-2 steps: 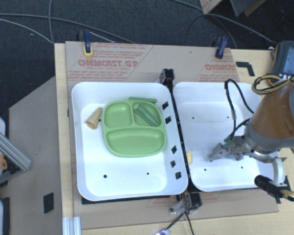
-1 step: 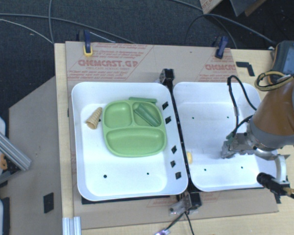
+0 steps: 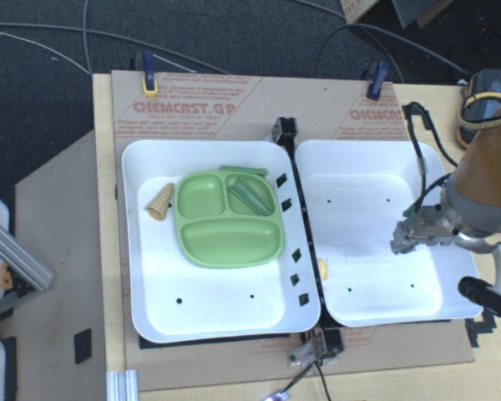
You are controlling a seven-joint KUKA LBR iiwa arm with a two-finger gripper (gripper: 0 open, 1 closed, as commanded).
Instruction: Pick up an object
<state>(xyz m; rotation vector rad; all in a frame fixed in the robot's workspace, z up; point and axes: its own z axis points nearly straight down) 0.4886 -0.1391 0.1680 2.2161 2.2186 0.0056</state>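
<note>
Here's the pincer (image 3: 403, 242), hanging low over the right bin (image 3: 359, 167), out at about three o'clock of that bin's floor, and from this angle I can't tell how it's set; nothing is visibly held in it. The arm (image 3: 484, 182) comes in from the right, orange band showing above the wrist.

All the candidates sit elsewhere. In the left bin (image 3: 142, 249) there's a green divided plate (image 3: 229, 220) near the middle, a darker green pod-shaped piece (image 3: 252, 194) lying in the plate's compartment at one o'clock, and a flat green strip (image 3: 243, 171) just past the plate's rim at twelve. At nine o'clock of the plate, just beside it, rests a small tan cone (image 3: 159, 200). A tiny yellow bit (image 3: 321, 268) sits on the right bin's left edge, by the divider, at about nine o'clock of the pincer and well apart from it.

My read: the cone looks the friendliest target, likely light and stiff with a ribbed surface, best pinched across its wide end. The plate looks rigid but broad and smooth; only its rim offers a hold, and it would probably tip. The pod looks small and slick, liable to roll. The yellow bit hugs the wall, awkward for fingers.
</note>
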